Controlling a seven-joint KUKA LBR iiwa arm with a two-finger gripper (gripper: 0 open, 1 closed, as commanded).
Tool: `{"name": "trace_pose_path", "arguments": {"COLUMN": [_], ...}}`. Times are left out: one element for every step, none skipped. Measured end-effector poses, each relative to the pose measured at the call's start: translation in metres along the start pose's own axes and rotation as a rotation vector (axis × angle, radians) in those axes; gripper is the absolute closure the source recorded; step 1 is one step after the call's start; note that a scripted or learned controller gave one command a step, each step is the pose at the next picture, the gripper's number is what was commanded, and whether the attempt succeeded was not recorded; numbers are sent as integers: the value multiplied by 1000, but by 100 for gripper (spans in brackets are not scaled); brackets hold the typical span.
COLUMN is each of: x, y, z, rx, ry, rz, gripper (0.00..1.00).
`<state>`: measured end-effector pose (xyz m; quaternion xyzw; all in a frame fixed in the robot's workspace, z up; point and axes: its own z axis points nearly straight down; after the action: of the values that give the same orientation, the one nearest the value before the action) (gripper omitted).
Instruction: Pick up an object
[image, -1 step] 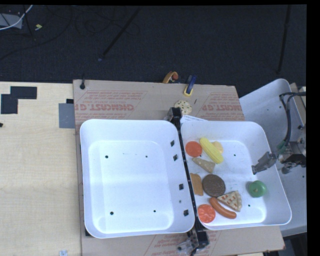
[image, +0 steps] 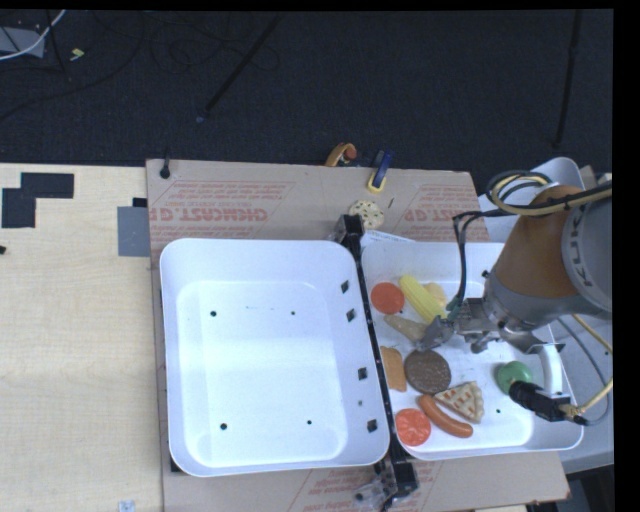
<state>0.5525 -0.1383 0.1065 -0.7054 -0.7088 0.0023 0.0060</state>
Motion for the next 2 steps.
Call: {"name": "trace_pose_path", "arguments": {"x": [50,46], "y": [65,63], "z": [10,-1], "rx": [-11,-8], "ry": [-2,-4], "rz": [-1,3], "gripper": [0,100]}}
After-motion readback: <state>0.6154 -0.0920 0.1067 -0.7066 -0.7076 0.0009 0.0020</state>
